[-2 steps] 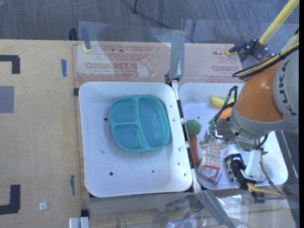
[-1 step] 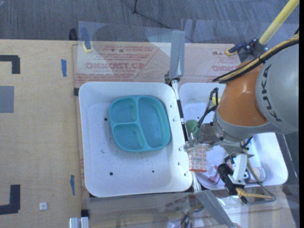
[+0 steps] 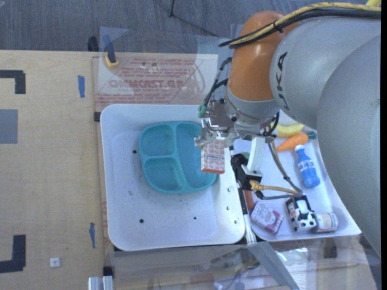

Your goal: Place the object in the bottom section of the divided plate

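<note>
So this looks like the carry step: the gripper (image 3: 213, 139) sits just right of frame centre, over the right rim of the teal divided plate (image 3: 175, 157), and there's a small red-and-white packet (image 3: 212, 159) hanging right under it. The top edge of the packet seems to be pinched between the fingers, so I'd say they're clamped on it, though the wrist hides most of the fingers, so take that as my read. The plate sits in the left white bin (image 3: 163, 222), a bit above the middle of the frame, and it has 3 sections: 2 smaller ones along the top and a wider one along the bottom. All 3 look bare right now. The packet dangles over the plate's right edge, roughly level with the divider, so it isn't in the bottom section yet. Next move, I reckon, is a small shift down and left in the frame so the packet is over the wide bottom section, then lower it and let go. A floppy packet could easily catch the rim or flop onto a divider. The right white bin (image 3: 336, 193) holds the leftovers: a banana (image 3: 289, 128), a carrot (image 3: 292, 141), a blue bottle (image 3: 308, 168), a pinkish packet (image 3: 266, 217), a small black-and-white item (image 3: 300, 213), and a little jar (image 3: 326, 222) lying near the lower right.
</note>
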You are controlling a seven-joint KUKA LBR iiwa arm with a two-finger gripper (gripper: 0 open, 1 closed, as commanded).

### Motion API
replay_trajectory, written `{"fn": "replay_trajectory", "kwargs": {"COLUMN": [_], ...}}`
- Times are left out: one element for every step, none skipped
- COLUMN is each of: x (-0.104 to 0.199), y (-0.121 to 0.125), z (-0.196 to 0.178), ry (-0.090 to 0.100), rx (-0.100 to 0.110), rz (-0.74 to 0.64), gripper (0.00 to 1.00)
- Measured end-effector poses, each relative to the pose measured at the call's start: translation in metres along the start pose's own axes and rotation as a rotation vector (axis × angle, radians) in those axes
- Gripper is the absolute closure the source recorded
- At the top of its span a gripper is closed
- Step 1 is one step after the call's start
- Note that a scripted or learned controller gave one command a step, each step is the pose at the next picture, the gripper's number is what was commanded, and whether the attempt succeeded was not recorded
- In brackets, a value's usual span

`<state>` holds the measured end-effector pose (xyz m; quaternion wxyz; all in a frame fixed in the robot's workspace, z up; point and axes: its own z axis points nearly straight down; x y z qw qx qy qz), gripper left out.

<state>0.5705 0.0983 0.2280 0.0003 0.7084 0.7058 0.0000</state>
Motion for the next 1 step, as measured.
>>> {"fn": "replay_trajectory", "kwargs": {"x": [0.0006], "y": [-0.0002], "z": [0.0001], "ry": [0.000], "rx": [0.001], "rz": [-0.001], "gripper": [0.00]}}
